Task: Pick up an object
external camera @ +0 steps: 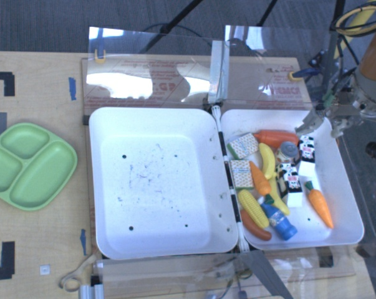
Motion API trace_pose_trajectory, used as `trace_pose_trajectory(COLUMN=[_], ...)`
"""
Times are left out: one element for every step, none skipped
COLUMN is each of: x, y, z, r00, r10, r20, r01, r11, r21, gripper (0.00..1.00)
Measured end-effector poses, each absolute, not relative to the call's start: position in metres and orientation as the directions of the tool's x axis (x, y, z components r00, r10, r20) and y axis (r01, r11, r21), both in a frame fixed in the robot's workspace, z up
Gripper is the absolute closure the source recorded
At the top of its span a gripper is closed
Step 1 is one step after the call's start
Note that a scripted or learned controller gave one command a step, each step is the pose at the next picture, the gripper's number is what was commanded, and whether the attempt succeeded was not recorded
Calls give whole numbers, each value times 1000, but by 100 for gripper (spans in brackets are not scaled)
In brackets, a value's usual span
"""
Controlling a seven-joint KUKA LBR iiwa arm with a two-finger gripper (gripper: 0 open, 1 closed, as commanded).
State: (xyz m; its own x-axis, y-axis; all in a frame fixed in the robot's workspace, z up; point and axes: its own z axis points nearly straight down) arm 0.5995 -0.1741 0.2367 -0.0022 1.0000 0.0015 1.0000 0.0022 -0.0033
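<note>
The right bin holds the clutter: corn near its left wall, a carrot toward its right wall. The gripper hovers over the bin's far right corner, too blurred to tell its spread.

A green plate with three sections sits at the left edge of the wooden bench. Bits of blue tape stick to the bench near the left bin's far corner.

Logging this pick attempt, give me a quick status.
Two-finger gripper over right white bin's far right corner, holding nothing visible. Toy food pile untouched; orange plastic carrot nearest free piece. Nothing blocking.
</note>
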Motion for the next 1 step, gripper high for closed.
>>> trace_pose_trajectory(x=[546], y=[-155], z=[140], r00=[-304], r10=[953], r20=[3], r01=[953], r11=[304], r21=[-2], gripper=[0])
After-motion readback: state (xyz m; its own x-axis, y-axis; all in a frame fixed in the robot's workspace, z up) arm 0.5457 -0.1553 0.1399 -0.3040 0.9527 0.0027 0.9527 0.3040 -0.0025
